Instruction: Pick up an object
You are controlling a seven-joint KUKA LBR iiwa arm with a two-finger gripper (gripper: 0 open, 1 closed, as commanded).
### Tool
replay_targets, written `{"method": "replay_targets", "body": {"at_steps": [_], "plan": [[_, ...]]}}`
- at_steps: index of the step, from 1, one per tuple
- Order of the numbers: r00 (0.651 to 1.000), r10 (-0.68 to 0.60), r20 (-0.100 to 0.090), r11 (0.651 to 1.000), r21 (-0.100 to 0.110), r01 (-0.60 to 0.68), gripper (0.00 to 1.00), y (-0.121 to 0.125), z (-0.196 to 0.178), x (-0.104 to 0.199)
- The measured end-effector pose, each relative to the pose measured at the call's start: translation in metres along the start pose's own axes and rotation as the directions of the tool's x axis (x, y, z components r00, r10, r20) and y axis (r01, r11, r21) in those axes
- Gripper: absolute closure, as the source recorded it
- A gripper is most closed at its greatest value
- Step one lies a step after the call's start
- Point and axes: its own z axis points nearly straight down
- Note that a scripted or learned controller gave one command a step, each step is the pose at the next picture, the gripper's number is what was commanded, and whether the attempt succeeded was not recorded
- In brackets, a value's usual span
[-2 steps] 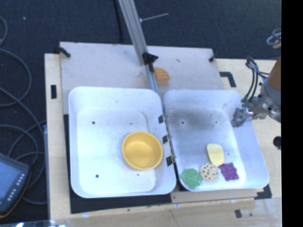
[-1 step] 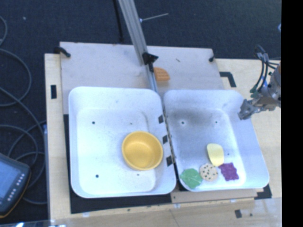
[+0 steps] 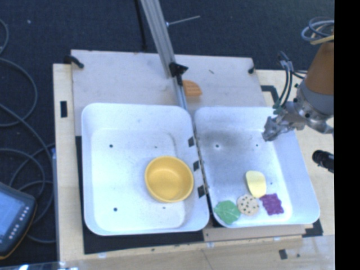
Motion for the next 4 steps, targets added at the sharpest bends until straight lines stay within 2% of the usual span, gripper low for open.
{"method": "replay_targets", "body": {"at_steps": [2,4], "plan": [[1.000,-0.001,-0.002,1.000,0.001,0.001,1.00,0.007,-0.014,0.102],[1.000,0.000,-0.001,1.000,0.005,0.000,1.00,0.013,0.016,0.207]]}}
